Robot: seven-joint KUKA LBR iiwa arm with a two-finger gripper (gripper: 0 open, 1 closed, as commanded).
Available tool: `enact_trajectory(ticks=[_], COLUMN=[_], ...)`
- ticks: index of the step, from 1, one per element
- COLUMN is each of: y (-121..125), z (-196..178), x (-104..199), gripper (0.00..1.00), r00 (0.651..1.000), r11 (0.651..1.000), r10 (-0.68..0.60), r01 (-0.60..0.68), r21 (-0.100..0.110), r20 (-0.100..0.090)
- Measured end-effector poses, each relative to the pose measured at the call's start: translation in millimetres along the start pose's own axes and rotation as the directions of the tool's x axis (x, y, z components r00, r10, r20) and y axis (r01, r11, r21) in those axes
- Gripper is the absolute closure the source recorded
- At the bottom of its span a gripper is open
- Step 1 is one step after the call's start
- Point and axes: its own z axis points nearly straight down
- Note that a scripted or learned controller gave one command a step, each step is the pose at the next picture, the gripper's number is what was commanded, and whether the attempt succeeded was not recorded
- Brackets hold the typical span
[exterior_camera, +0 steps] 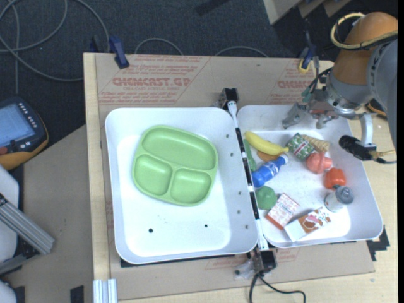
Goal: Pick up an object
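Objects all sit in the right bin: banana at the far left, blue bottle and green ball below it, ice-cream cone toy and red-orange pieces mid-bin, small cartons near the front edge. From here I see the gripper over the bin's far edge, fingers spread, nothing between them. Left bin carries a green divided plate. Arm's orange band top right.
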Motion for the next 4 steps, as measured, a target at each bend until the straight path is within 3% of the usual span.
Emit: enact_trajectory(ticks=[1, 2, 3, 4], y=[-42.1, -41.1, -39.9, -53.6], z=[26.4, 15.7, 11.7, -75.9], x=[19.8, 19.4, 69.5, 132.1], gripper=[0.0, 1.0, 1.0, 1.0], r00=[1.0, 1.0, 1.0, 1.0], r11=[1.0, 1.0, 1.0, 1.0], r10=[0.0, 0.001, -0.001, -0.002], r01=[0.0, -0.001, 0.002, 0.002], r21=[0.018, 0.015, 0.019, 0.014], r20=[-0.008, -0.007, -0.009, -0.008])
